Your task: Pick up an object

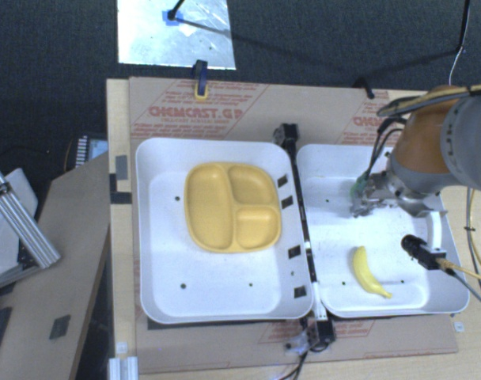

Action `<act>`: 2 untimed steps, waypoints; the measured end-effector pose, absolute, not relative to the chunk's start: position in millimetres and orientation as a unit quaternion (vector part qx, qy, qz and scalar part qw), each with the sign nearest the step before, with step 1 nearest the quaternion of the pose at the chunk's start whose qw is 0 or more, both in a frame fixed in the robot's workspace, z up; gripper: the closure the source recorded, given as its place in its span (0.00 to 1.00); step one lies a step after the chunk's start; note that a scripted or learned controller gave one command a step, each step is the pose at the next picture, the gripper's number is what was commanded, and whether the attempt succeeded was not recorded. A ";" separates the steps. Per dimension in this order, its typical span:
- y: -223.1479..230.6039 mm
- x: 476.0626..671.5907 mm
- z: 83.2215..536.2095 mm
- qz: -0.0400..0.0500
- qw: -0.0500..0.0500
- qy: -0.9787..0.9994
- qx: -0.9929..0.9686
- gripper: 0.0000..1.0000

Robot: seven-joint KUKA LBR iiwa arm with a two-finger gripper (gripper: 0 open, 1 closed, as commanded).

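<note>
Here: left bin (157,291) holds yellow divided plate (231,207); right bin (446,295) holds banana (368,272); hand (365,199) grip unclear.

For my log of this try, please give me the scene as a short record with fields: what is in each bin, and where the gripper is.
left bin: yellow divided plate, three compartments, lying flat
right bin: banana, near the front
gripper: low in the right bin, toward its back, apart from the banana
green thing: at the gripper, too small to identify
</note>
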State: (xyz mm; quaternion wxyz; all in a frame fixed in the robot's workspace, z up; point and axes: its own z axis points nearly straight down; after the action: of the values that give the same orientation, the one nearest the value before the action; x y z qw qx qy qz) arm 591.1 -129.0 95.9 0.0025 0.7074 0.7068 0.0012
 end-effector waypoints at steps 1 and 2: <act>-124.1 593.3 159.5 0.002 0.003 0.709 0.705 1.00; -121.3 590.9 204.4 0.002 0.003 0.709 0.705 1.00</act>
State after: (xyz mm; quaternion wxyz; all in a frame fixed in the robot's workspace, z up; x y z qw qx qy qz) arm 590.9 -121.3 204.4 0.0026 0.7053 0.7089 0.0018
